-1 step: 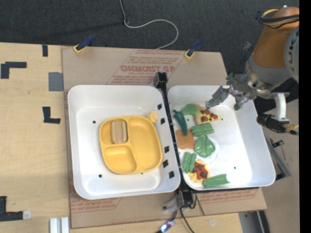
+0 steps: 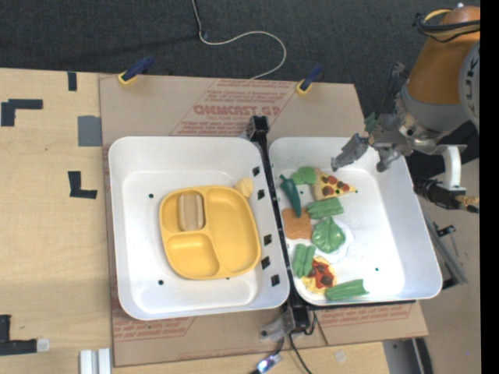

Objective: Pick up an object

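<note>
1. The pincer (image 2: 365,155) hangs over the upper right part of the right bin (image 2: 405,232), at the end of the grey arm (image 2: 437,92) with its orange band, which comes in from the right.
2. Its two fingers (image 2: 347,154) stand spread apart, one stretched out to the left and the other shorter on the right, with nothing between them; the pincer is open.
3. The toy food lies below and to the left of the pincer, heaped along the left half of the same bin.
4. Nearest to the pincer, just down and left of the left finger, lie a pizza slice (image 2: 334,185) and a green leafy piece (image 2: 304,176).
5. Further down from the pincer come a dark green pepper (image 2: 289,187), an orange carrot-like piece (image 2: 295,205), a green pod (image 2: 325,207) and a tan flat piece (image 2: 295,226).
6. Below those lie a green leaf (image 2: 328,235), a red and yellow piece (image 2: 320,272) and, farthest from the pincer, a green bean-like piece (image 2: 345,289) near the bin's lower rim.
7. Well to the left of the pincer, the left bin (image 2: 132,232) holds a yellow divided plate (image 2: 226,240) with a tan bread-like piece (image 2: 190,210) in its upper left compartment.
8. A pale yellow bit (image 2: 245,186) rests just beside the plate's upper right edge.
9. Both bins sit on a cardboard sheet (image 2: 226,107) on the table (image 2: 39,232).
</note>
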Controlling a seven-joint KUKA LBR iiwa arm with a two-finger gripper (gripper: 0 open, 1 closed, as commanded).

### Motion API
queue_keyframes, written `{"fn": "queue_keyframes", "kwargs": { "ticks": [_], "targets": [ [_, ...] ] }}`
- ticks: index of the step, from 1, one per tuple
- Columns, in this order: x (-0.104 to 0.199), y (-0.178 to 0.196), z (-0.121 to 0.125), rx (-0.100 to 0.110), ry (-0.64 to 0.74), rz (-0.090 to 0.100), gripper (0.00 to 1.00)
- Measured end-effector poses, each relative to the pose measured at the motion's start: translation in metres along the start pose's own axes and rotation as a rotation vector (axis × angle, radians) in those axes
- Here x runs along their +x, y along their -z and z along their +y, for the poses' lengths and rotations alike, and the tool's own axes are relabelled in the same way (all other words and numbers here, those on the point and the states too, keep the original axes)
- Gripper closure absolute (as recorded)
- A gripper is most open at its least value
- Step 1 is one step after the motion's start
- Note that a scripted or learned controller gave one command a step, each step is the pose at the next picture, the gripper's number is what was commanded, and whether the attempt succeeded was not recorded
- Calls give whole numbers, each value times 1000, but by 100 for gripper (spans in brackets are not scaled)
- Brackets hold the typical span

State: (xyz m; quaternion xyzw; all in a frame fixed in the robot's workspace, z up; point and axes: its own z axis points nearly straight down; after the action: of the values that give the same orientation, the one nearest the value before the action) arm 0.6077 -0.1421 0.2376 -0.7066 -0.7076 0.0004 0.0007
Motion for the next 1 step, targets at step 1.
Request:
{"fn": "queue_keyframes", "kwargs": {
  "ticks": [1],
  "targets": [
    [1, -63, 5, 5, 0, -1, 0]
  ]
}}
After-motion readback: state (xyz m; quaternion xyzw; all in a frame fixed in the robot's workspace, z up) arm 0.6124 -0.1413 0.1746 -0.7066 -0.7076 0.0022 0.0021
